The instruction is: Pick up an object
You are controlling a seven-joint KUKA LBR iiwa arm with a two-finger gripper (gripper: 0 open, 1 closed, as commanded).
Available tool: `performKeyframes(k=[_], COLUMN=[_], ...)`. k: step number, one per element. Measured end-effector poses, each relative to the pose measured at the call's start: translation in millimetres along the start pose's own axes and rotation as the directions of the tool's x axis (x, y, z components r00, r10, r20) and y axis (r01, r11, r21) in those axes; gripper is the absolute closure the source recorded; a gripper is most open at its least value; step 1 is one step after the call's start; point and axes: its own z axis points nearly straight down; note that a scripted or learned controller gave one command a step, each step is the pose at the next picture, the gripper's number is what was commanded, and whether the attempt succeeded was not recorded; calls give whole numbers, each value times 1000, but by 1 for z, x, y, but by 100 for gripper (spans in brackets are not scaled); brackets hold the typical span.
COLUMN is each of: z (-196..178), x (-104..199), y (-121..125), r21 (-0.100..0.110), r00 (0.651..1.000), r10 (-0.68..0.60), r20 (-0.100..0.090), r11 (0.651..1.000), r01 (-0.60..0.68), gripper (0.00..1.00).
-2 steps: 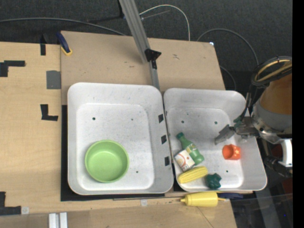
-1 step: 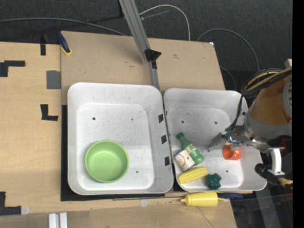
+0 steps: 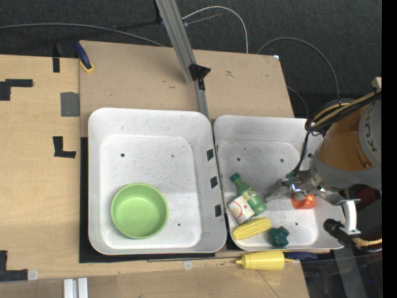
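In the right bin (image 3: 260,132), a green bottle (image 3: 245,200) with a white label lies tilted near the left wall. A yellow corn cob (image 3: 251,229) rests just below it, and a small dark green piece (image 3: 279,236) sits beside the cob. A small red-orange object (image 3: 303,200) lies at the bin's right side. My gripper (image 3: 286,186) is low over the right bin, just left of and above the red-orange object and to the right of the bottle. The grey arm with its orange band (image 3: 344,148) hides the bin's right wall.
The left bin (image 3: 105,126) holds a light green bowl (image 3: 139,210) at its front left. A yellow mustard-style bottle (image 3: 263,261) lies outside on the bench by the right bin's front rim. A metal pole (image 3: 180,36) slants in from the back. Cables run behind.
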Motion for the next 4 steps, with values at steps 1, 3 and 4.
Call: performKeyframes(k=[1, 3, 4], z=[-10, -113, -134], x=[1, -2, -1], y=[0, 17, 17], r21=[0, -4, -1], r00=[1000, 1000, 1000], r10=[-2, 1, 1], r20=[-1, 4, 3], r11=[1000, 1000, 1000], r01=[2, -1, -1], gripper=[100, 100, 100])
